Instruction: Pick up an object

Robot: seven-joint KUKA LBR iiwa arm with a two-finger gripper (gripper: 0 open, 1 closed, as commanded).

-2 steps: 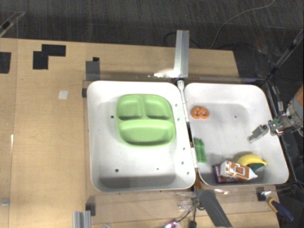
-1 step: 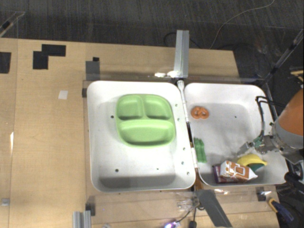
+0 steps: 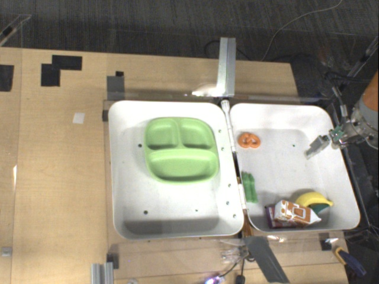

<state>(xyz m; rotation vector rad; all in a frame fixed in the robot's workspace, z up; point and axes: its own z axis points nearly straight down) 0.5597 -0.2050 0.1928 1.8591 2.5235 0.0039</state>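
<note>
**Bench inventory: two bins, gripper at right bin's upper right edge**

Gripper: grey, two-finger, reaching in from the right of the frame over the upper right part of the right bin. One finger points down and left over bare white floor. Whether the fingers stand apart or together cannot be told at this size. Nothing shows between them, and they touch no object.

Arm: grey with an orange band, at the right edge of the frame, above the bin's right wall.

Right bin contents:
- Orange pretzel-shaped toy, upper left of the bin, well apart from the gripper, to its left.
- Green oblong item, lying lengthwise against the bin's left wall, lower left of the gripper.
- Small brown-and-white carton, on its side near the bin's lower edge, below the gripper and well apart from it.
- Yellow banana, touching the carton at its upper right, the object nearest below the gripper yet still apart from it.

Left bin contents:
- Green divided plate with three compartments, flat, in the upper middle of the bin.

Bench: pale wood, with black marks at the upper left of the frame.
</note>
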